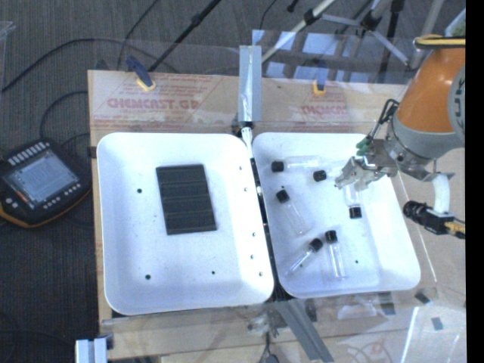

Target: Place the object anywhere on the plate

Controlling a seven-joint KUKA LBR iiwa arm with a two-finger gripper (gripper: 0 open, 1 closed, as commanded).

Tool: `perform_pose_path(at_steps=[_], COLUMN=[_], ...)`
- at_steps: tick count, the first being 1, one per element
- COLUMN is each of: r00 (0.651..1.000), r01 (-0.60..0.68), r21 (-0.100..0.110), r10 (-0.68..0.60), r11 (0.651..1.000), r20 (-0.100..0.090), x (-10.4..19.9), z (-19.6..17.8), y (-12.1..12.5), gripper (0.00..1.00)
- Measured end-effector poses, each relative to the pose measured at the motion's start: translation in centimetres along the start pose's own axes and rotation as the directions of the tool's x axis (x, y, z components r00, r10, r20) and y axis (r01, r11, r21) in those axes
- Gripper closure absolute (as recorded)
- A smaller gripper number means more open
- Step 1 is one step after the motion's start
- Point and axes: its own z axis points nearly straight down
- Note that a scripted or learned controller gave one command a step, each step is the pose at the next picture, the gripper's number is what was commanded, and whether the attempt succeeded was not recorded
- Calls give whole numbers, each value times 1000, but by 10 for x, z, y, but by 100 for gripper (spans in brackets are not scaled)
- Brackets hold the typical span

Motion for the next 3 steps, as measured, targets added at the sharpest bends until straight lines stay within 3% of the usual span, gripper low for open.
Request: perform_pose_path(at_steps=[1, 2, 3], r00=[917, 684, 609], r01=[399, 730, 793], r21=[0, -1, 0], r10=[-399, -730, -793], r11=[917, 684, 609], r20=[2, 3, 3], x=[36, 124, 187], z=[29, 18, -48], y=[57, 94, 69], gripper=[100, 100, 100])
